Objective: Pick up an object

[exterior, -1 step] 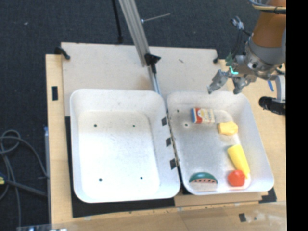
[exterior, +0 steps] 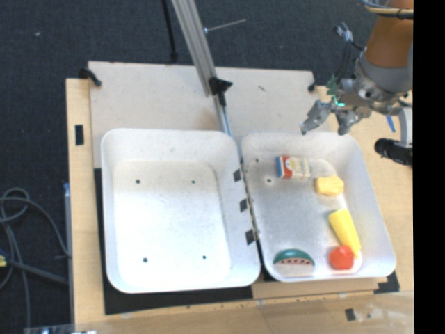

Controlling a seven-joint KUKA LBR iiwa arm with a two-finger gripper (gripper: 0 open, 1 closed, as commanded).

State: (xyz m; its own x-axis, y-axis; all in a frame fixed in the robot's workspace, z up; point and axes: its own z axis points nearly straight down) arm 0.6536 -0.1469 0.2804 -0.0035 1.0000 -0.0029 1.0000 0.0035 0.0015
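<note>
Objects, five in number, are gathered in the three-o'clock bin (exterior: 368, 186), well apart from the gripper (exterior: 327, 125). The whole is carried by a pale wooden bench (exterior: 153, 96), on which the nine-o'clock bin (exterior: 115, 186) and its neighbour are set side by side, their inner rims touching. A grey metal pole (exterior: 198, 44) is seen slanting from 12 o'clock of the view down to the gap between the bins. The arm (exterior: 386, 40), with its orange band, is seen at 2 o'clock of the view. The gripper is poised over the bench just beyond the 12 o'clock rim of the three-o'clock bin; its fingers are spread apart and nothing is held between them. Inside that bin, a yellow tube (exterior: 345, 232) is laid at 4 o'clock, tilted towards 5 o'clock. A white carton (exterior: 292, 167) with red and blue print is placed at 12 o'clock. A watermelon slice (exterior: 293, 259) is rested against the 6 o'clock rim. A yellow block (exterior: 329, 185) is found at 2 o'clock, just beside the carton. A red ball (exterior: 341, 257) is seen at 5 o'clock, touching the lower end of the yellow tube.
</note>
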